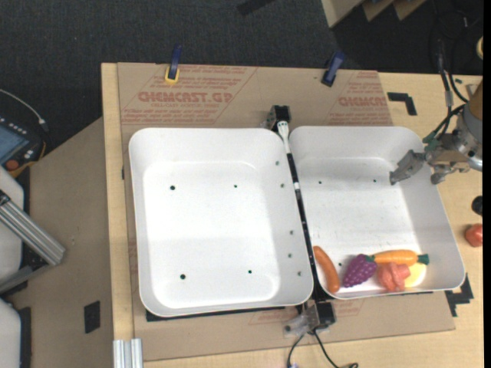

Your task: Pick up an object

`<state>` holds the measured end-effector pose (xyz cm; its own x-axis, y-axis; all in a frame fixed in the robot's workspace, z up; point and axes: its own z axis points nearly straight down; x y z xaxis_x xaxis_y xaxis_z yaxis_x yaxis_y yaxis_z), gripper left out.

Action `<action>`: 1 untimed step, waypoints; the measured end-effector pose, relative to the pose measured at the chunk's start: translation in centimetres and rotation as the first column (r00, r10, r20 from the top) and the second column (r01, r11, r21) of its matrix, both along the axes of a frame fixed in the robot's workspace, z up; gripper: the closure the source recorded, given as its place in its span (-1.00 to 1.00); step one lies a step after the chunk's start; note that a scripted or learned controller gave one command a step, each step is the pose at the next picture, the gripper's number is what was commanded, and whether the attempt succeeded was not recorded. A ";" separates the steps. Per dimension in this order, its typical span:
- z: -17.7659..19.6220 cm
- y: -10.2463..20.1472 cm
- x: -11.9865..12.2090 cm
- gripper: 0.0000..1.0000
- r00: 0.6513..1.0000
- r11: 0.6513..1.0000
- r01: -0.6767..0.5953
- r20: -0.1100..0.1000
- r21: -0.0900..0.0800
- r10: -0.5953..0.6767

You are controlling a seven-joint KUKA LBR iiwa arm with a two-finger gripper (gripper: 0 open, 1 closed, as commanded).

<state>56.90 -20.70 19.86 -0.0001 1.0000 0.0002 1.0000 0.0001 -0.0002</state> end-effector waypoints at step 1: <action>0.4 4.3 -8.3 -1.00 1.000 1.000 0.001 -0.007 0.005 -0.001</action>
<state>48.55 -16.42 20.29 0.0014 1.0000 0.0048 1.0000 -0.0013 -0.0074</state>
